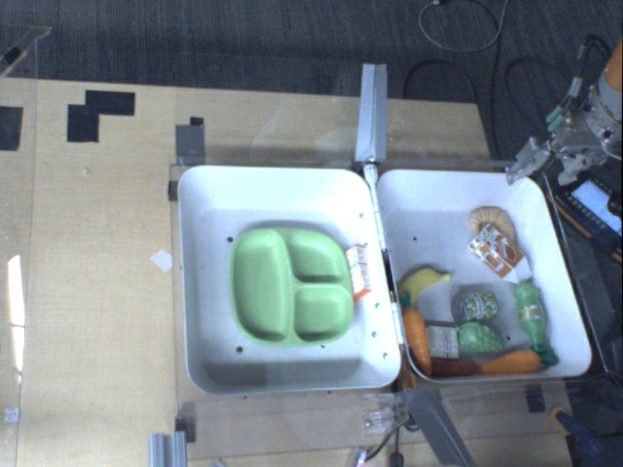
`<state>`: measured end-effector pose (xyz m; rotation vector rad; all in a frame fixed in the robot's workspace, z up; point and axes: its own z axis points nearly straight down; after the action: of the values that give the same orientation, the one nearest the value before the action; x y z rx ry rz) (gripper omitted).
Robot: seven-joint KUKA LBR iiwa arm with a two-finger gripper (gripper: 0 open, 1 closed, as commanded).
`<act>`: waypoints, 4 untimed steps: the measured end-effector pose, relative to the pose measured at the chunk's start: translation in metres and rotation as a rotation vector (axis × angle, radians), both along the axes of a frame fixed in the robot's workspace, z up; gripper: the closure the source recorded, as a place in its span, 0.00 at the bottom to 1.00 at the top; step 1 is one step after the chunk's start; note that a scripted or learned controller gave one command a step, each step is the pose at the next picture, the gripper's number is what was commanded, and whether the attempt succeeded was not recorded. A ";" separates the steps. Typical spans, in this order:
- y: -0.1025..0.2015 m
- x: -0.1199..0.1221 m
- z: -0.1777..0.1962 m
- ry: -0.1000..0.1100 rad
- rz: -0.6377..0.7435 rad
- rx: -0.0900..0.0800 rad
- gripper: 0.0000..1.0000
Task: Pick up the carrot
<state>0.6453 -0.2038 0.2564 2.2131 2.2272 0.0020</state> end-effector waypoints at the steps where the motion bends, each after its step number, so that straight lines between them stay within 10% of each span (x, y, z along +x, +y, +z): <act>1: 0.052 -0.086 -0.049 0.000 0.029 0.001 0.00; 2: 0.115 -0.081 -0.168 -0.007 -0.242 0.002 0.00; 4: 0.117 -0.150 -0.166 -0.022 -0.038 -0.004 0.00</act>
<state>0.4952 -0.0867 0.0902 2.2415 2.1718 0.0223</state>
